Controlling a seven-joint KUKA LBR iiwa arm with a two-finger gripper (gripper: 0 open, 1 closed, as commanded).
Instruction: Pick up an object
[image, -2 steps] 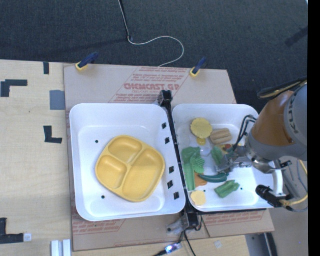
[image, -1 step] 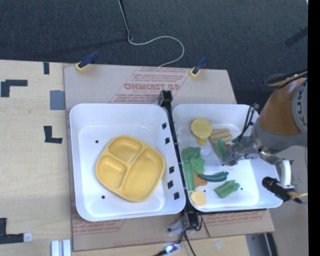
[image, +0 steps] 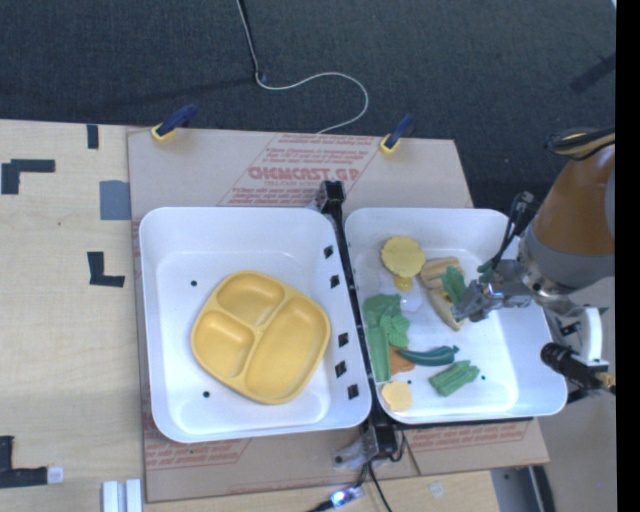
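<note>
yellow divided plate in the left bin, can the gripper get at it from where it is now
Probably yes. The plate lies alone and uncovered in the left bin, while the gripper hangs over the right bin, so it must cross the divider.

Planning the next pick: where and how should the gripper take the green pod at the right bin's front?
Probably across the middle of the green pod, from straight above. It lies flat and apart from its neighbours, so its long sides look free; close the gripper across its narrow width.
</note>
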